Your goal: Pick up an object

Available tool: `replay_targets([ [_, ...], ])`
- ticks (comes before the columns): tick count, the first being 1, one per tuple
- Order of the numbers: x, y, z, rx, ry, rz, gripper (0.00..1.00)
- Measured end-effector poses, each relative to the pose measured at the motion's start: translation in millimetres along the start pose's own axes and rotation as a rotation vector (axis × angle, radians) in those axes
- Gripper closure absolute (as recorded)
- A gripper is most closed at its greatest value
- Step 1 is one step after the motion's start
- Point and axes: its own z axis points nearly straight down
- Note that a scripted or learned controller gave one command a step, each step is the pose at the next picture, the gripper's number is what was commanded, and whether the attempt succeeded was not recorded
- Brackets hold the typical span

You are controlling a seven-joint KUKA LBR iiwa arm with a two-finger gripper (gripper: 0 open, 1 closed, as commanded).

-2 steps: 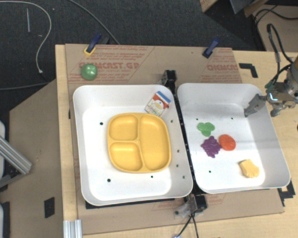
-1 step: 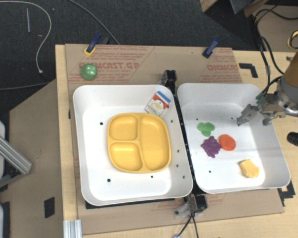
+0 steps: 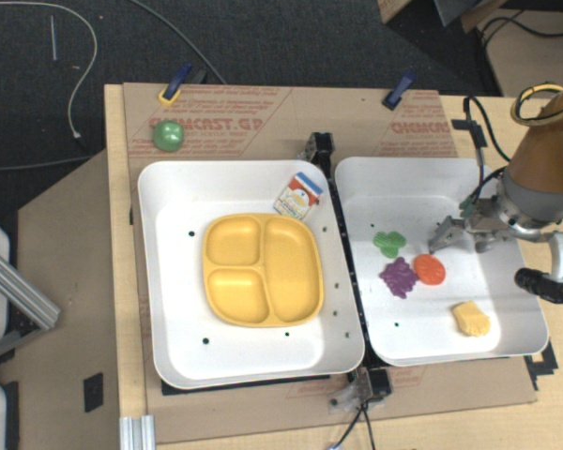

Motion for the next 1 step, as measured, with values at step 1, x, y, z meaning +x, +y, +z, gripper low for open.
replay_targets([
  [1,-0.5,1.7,-14.9,-0.007,-0.002,0.000,1.00],
])
